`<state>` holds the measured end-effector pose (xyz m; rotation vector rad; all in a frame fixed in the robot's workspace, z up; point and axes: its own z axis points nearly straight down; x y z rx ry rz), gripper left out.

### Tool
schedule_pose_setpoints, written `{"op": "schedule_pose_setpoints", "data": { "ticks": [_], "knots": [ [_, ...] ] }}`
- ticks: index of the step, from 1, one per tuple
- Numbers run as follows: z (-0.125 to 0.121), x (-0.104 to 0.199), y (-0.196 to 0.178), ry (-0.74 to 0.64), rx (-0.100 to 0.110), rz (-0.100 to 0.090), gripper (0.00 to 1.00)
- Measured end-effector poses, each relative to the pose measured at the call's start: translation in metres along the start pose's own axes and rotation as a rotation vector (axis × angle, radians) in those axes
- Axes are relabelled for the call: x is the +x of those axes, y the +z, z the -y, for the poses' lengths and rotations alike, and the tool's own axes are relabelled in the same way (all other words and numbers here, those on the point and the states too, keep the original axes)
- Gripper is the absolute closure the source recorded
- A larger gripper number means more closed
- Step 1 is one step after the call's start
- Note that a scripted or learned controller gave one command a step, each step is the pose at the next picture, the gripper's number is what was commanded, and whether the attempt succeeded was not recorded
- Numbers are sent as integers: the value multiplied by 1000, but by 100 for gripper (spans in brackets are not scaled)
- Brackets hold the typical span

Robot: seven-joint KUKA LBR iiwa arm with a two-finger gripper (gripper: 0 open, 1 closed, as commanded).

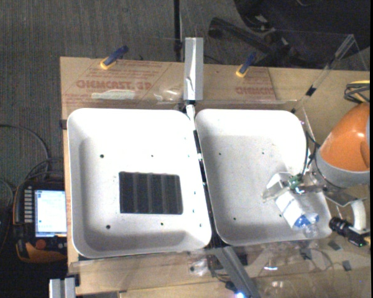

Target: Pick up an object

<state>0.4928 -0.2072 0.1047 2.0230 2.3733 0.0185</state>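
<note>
A dark ribbed rectangular block (150,193) lies flat in the middle of the left bin (87,135). In the right bin (248,135), a small clear plastic bottle (299,215) with blue markings lies on its side against the front right corner. My gripper (285,185) hangs low over that corner, just above and to the left of the bottle and very close to it. The arm's orange band (351,144) sits up and to the right of it. Glare and the wrist hide whether anything is gripped.
The two bins meet at a ridge (199,166) down the middle. Clamps (114,57) and a metal post (193,67) stand on the board behind them. A teach pendant (43,219) lies to the left of the bench, and cables run by the right edge.
</note>
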Motion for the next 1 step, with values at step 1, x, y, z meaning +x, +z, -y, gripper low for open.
{"op": "schedule_pose_setpoints", "data": {
  "ticks": [1],
  "knots": [
    [-36, 57, -81, 40, 25, -9, 100]
  ]
}}
